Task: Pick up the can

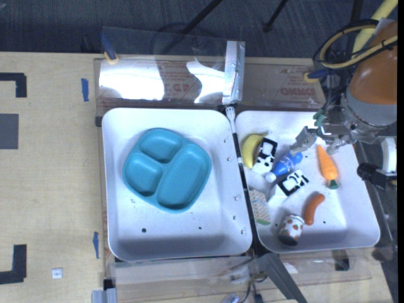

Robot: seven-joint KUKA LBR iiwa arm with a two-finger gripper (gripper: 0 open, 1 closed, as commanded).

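The can [291,228] is small, with a pale top and a red-brown patterned side, and sits near the front edge of the right bin [360,223]. My gripper [320,142] hangs over the back right part of that bin, well behind the can. It is open, its fingers spread with nothing between them. One finger [304,138] points toward a blue bottle [287,164], and the other is just above an orange carrot [327,165].
The right bin also holds a yellow banana [250,149], two black-and-white items [266,156] [293,183], an orange-red sausage [314,207] right beside the can, and a mesh pad [258,207]. The left bin [120,232] holds a blue divided plate [167,168].
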